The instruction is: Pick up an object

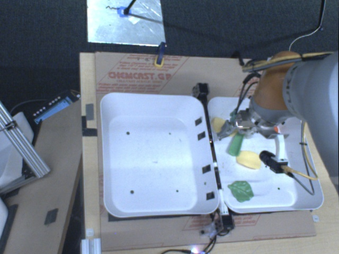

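Note:
My gripper [231,129] hangs low over the upper left part of the right bin [302,194], the arm reaching in from the right. Just below it lies a green cylinder-like object [235,144], very close to or touching the gripper's tip. A pale yellow piece [217,124] sits to the gripper's left by the bin's inner wall. A yellow rounded object [248,160] lies to the lower right of the green one. A crumpled green object [241,190] rests near the bin's front edge. Nothing is visibly lifted.
The left bin [114,142] stands beside the right one, with a black hinged divider [207,147] between them. Both sit on a cardboard sheet [137,73]. A shiny metal plate [124,15] lies at the back.

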